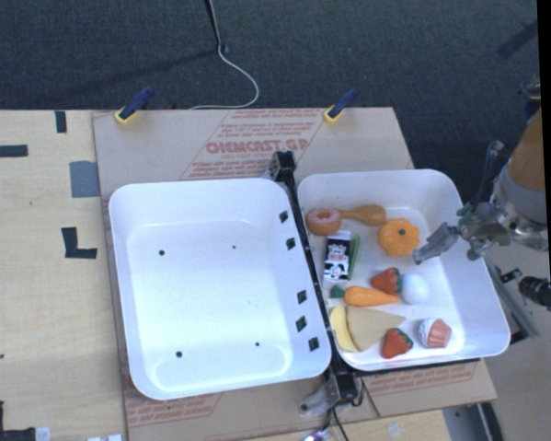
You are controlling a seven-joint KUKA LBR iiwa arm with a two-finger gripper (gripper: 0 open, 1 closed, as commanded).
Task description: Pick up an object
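Note:
The right white bin [444, 186] holds several toy foods: a donut [323, 221], a tan drumstick [363, 215], an orange [399, 237], a small black-and-white carton [338, 258], a red strawberry [385, 280], a white egg [414, 289], a carrot [372, 297], a cheese wedge [371, 325], a second strawberry [396, 343] and a cupcake [434, 332]. My gripper [456, 242] hovers over the bin's right side, just right of the orange and above the egg. Its fingers [433, 246] stand open with nothing between them.
The left white bin [201, 196] sits beside the right one, with a black divider strip [299, 260] between them. Both rest on a cardboard sheet [244, 143] clamped at the far edge. A black cable [225, 52] hangs behind.

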